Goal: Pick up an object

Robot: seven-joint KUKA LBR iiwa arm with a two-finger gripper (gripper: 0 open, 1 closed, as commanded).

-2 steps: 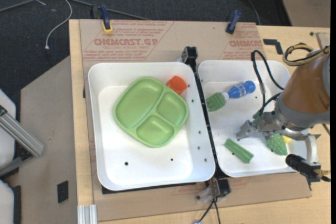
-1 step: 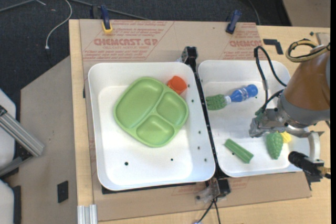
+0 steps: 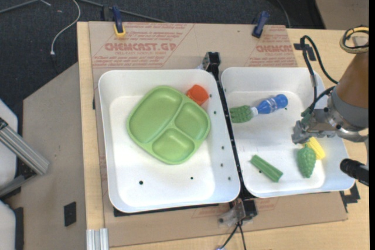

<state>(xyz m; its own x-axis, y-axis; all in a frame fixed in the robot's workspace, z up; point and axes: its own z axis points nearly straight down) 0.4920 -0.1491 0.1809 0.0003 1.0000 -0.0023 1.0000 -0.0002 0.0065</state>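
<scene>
Gripper [image 3: 309, 136] poised low over the yellow piece [image 3: 316, 148] in the right bin [image 3: 275, 76], apparently for a grasp; state of fingers cannot be told.

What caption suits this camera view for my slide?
Tool poised over yellow piece in right bin; green plate in left.

I count 6 loose things across the 2 bins. In the left bin [image 3: 117, 184] I see a green divided plate [image 3: 169, 124] with 3 compartments, lying flat, and a small orange piece [image 3: 198, 92] touching its upper right edge. In the right bin [image 3: 258, 187] I see a blue and white brush with a green head [image 3: 258, 109], a green stick [image 3: 266, 167] near the front, and a bumpy green piece [image 3: 306, 161] touching a yellow piece [image 3: 316, 148] at the right side.
</scene>
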